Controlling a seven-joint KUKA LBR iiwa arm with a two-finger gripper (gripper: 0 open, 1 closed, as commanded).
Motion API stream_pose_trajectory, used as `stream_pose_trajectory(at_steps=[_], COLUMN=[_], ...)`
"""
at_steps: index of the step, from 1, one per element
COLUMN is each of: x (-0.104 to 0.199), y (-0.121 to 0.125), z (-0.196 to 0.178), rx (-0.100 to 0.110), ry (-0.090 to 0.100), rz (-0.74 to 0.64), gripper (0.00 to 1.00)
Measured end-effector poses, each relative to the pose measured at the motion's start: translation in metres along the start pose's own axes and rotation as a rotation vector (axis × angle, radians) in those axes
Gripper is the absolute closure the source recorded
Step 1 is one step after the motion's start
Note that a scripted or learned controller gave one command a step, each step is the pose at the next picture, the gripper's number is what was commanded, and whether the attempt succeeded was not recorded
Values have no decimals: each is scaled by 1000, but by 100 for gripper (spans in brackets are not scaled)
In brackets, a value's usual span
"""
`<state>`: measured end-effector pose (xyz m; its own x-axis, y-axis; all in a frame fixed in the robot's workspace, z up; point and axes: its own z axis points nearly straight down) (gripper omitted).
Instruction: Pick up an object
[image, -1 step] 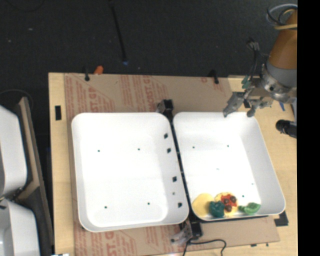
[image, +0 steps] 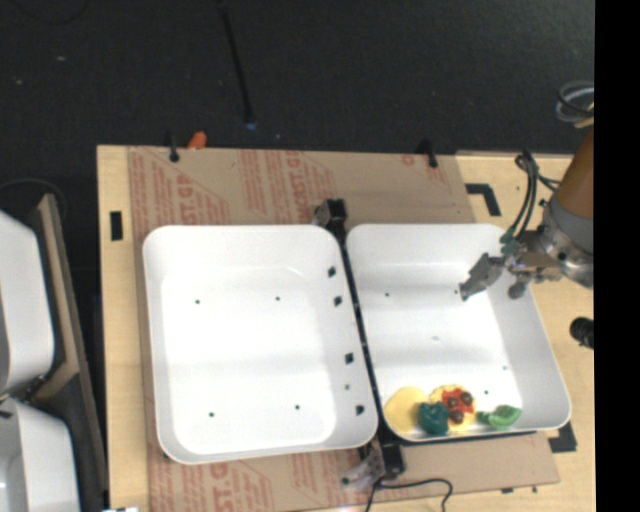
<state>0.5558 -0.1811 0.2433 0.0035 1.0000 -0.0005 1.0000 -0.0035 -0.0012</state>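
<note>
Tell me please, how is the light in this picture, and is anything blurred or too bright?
Camera view: both white bins look very bright, nearly washed out, with soft grey shadow bands across their floors; the surroundings are dark; the gripper looks soft and low in detail; the small toys blur into coloured blobs.

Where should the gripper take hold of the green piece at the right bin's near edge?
Grip the green piece across its narrow width, coming straight down. It lies low against the right bin near wall, with the red toy on its other side, so side approaches look blocked.
</note>
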Motion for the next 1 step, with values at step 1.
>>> stream_pose_trajectory(at_steps=[1], x=[-32], y=[-65], z=[147], rx=[8], ry=[2], rz=[1], gripper=[0])
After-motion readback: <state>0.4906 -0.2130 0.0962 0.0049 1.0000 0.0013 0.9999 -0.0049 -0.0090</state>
